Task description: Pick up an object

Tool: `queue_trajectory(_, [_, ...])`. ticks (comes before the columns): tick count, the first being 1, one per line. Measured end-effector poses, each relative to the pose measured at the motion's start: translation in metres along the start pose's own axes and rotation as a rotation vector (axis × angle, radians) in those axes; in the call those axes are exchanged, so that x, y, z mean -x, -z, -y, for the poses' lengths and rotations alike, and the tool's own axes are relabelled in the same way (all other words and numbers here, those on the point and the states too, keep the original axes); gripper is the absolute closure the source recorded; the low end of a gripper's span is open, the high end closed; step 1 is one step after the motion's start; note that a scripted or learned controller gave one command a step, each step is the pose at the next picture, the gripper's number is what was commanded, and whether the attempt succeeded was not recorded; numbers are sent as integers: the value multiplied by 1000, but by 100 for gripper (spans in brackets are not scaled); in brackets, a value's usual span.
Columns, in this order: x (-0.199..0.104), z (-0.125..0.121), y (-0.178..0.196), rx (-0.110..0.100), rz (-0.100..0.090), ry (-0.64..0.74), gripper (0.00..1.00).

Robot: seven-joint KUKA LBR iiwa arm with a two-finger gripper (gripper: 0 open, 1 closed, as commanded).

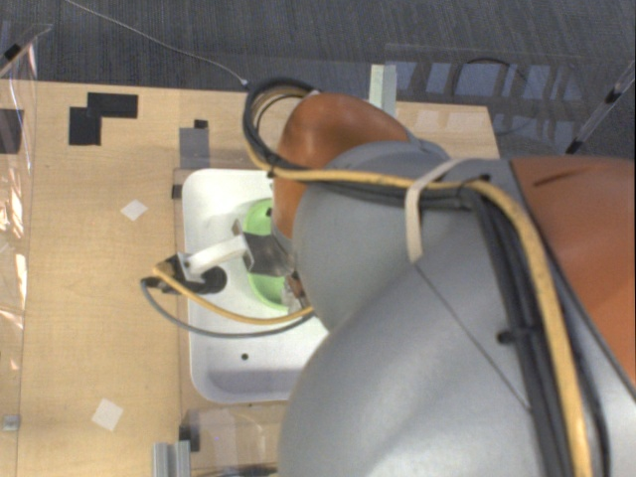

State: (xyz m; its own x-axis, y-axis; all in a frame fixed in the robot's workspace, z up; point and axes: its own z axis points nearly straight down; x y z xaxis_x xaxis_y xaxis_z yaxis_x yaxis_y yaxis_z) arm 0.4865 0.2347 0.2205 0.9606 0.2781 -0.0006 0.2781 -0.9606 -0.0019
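A bright green object (260, 251) lies in the white bin (214, 366), near its middle. The grey arm with its orange band (323, 137) reaches in from the right and covers most of the bin. The wrist and gripper (266, 254) sit directly over the green object, which shows above and below the gripper body. The fingertips are hidden by the wrist hardware, so contact with the object is unclear.
A yellow and black cable (199, 296) loops from the wrist out over the bin's left wall. The wooden bench (89, 266) spreads to the left, bearing black markers (99, 115) and small white tags. A transparent panel stands along the far left edge.
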Motion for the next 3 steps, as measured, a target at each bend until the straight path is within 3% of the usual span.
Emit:
queue_trajectory(1, [0,-1,-21,0,-1,-79,100])
queue_trajectory(2, [-2,-1,-10,-2,-3,-78,100])
queue_trajectory(3, [0,0,-3,2,0,562,100])
